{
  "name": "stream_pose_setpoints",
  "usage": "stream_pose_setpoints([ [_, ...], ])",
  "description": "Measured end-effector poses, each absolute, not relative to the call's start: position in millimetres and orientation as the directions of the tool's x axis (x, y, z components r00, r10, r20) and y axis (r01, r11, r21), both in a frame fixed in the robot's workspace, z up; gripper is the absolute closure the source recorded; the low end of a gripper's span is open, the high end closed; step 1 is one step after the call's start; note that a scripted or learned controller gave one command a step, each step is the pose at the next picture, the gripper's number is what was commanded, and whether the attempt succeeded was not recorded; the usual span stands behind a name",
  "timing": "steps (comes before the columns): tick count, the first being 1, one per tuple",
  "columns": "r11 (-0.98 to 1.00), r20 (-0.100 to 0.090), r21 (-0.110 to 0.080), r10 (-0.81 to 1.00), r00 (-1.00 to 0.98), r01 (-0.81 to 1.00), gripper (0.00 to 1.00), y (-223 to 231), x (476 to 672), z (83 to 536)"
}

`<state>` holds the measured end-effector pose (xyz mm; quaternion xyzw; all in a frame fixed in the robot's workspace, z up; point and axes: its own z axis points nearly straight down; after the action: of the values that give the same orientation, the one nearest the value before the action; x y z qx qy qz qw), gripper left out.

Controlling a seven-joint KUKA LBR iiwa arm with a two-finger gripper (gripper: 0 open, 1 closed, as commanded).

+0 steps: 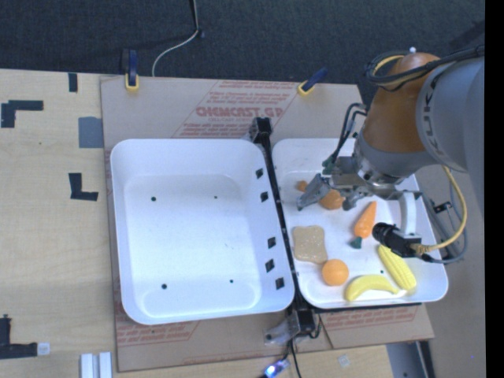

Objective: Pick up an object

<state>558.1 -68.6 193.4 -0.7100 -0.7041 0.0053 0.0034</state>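
Observation:
My gripper (329,197) hangs low over the right bin (429,294), near its left-middle part. Its fingers stand apart, the left fingertip (307,200) pointing down-left. An orange-brown lump (332,201) lies right under the gripper, between the fingers, and I cannot tell whether they touch it. A small orange piece (302,186) sits just left of the gripper. A carrot (364,220) lies to the right, a slice of bread (309,243) below, then an orange (335,272), a banana (370,287) and a corn cob (396,266) toward the front.
The left bin (130,160) sits beside the right one, with a black divider (272,211) between them. Both rest on a cardboard sheet (228,109) held by clamps at the back. The arm's bulk covers the right bin's back right corner.

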Motion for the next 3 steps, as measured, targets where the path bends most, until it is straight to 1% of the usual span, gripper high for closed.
stream_pose_setpoints([
  [1, -0.010, -0.004, 0.002, 1.000, 0.010, 1.000, 0.00, -139, 480.6, 260],
  [2, 0.000, -0.002, 0.008, 1.000, 0.000, 1.000, 0.00, -110, 539.7, 79],
  [3, 0.001, 0.001, 0.009, 1.000, -0.001, 1.000, 1.00, -111, 540.7, 99],
])
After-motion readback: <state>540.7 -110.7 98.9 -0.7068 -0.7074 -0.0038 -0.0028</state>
